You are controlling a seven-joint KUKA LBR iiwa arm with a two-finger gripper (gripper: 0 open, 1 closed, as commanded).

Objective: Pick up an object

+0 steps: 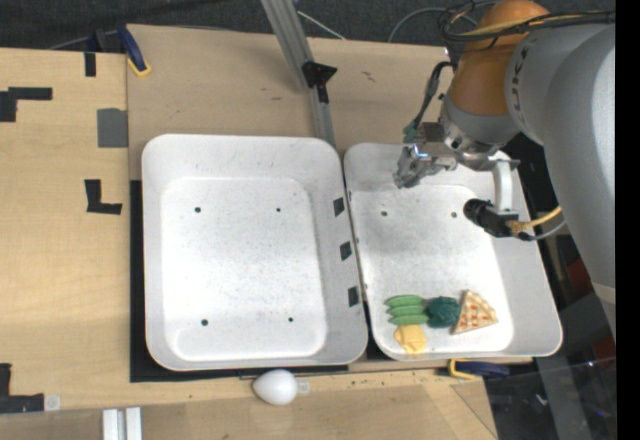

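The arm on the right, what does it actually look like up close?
The arm has a bulky, rounded, light grey shell with an orange band above the wrist. Thin dark cables loop over the orange part. The small metallic gripper sits at its tip, and beside it a black fitting has a yellow cable.

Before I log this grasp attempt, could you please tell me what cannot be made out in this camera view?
- Gripper: too small and blurred to tell whether it is open or shut.
- Green toy, dark green toy and yellow toy: too small to identify; they overlap.
- Arm: cut off by the right edge.
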